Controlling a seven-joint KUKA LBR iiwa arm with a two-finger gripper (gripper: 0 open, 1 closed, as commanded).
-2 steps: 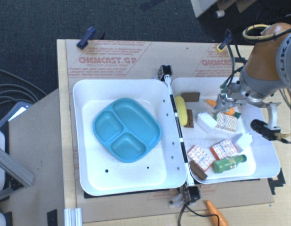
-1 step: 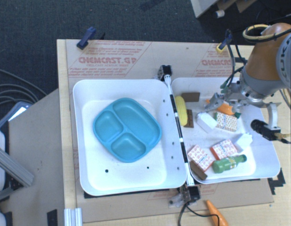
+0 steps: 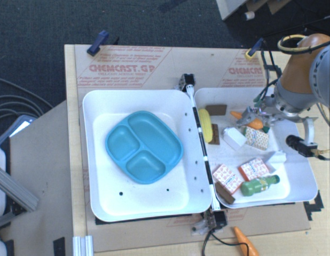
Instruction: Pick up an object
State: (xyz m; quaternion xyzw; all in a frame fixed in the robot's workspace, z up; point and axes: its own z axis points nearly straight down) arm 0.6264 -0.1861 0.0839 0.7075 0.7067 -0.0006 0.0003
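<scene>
My gripper (image 3: 254, 116) hangs low over the back middle of the right bin (image 3: 299, 192), at the end of the grey arm (image 3: 301, 79) that comes in from the right. Directly under it are a small orange item (image 3: 255, 125) and a red-and-white patterned box (image 3: 257, 138), both partly covered by the gripper. A white block (image 3: 234, 137) lies just left of them. Whether anything is held cannot be told from this view.
The right bin also holds a yellow banana-like piece (image 3: 206, 125), a brown block (image 3: 217, 110), two more patterned boxes (image 3: 227, 177) (image 3: 254, 169), a green bottle (image 3: 259, 185) and a dark brown bar (image 3: 225, 194). A blue divided plate (image 3: 144, 146) lies in the left bin (image 3: 101, 196).
</scene>
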